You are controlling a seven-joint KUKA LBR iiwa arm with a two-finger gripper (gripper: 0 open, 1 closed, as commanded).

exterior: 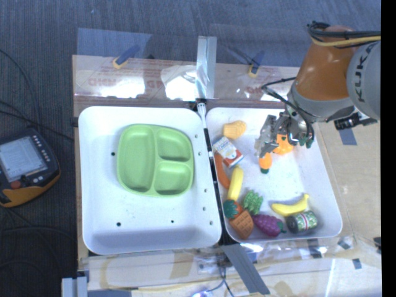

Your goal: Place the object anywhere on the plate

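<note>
The green plate (154, 159), with three compartments, lies in the left white bin (105, 228) and has nothing on it. My gripper (276, 140) hangs over the upper middle of the right bin (328, 190). It is directly above an orange toy with a green end (266, 161), which slants down to the left from under it. The gripper's body covers the upper part of that toy. I cannot tell from this view whether the toy is gripped or just lying beneath.
Several toy foods share the right bin: a yellow-orange piece (234, 129), a white and red carton (228, 153), a yellow stick (235, 184), a green piece (252, 201), purple grapes (267, 224), a banana (289, 206) and a dark can (301, 221). A raised divider (209, 166) separates the bins.
</note>
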